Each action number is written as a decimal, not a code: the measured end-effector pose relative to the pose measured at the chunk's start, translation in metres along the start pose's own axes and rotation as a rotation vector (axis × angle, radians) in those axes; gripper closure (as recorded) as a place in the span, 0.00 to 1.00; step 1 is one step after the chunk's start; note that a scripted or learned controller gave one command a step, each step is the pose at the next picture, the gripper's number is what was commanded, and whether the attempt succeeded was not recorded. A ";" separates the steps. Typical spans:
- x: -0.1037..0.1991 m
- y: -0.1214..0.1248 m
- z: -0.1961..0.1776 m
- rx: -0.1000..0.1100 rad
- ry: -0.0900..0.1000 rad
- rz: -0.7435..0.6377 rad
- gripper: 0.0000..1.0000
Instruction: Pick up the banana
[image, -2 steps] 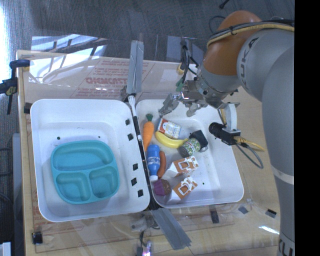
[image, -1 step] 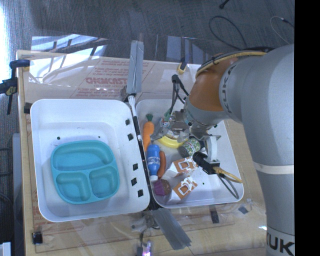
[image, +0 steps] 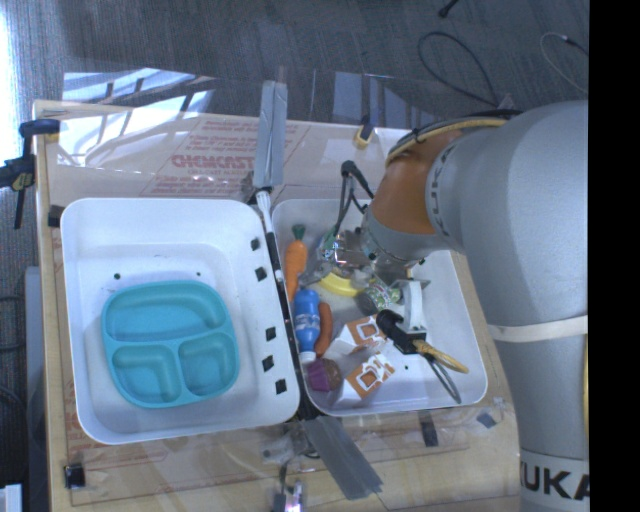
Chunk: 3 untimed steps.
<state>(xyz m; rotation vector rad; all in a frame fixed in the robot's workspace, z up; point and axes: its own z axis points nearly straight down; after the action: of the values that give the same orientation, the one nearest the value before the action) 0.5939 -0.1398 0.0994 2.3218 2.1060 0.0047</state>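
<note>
Yellow shows just below my wrist in the right bin (image: 462, 330): that is the banana (image: 340, 284), lying near the bin's middle, partly covered by the arm's end. My jaws (image: 345, 255) sit directly above it, close to or touching it, but the metal there is a glinting blur and I cannot tell whether they are apart or together, nor whether the banana sits between them. The grey arm (image: 520, 220) with its orange band (image: 405, 195) reaches in from the right and hides the bin's far right corner.

Along the bin's left wall I see a carrot (image: 295, 262) at the top, a blue bottle (image: 306, 318) below it with a second orange piece (image: 323, 328) just beside it, and a purple item (image: 322, 376) near the front. Orange-and-white packets (image: 368, 372) lie at the front, with dark tools (image: 415, 345) to their right.

The left bin (image: 85, 240) holds a turquoise divided tray (image: 170, 340). Both bins rest on the counter (image: 180, 160).
</note>
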 end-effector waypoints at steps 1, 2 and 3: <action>-0.001 0.001 -0.011 -0.002 -0.003 -0.003 1.00; -0.056 -0.063 -0.085 0.010 0.001 0.118 1.00; -0.043 -0.081 -0.035 0.011 0.003 -0.026 1.00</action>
<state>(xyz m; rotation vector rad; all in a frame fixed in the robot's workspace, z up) 0.5089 -0.1742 0.1342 2.3010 2.1433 -0.0033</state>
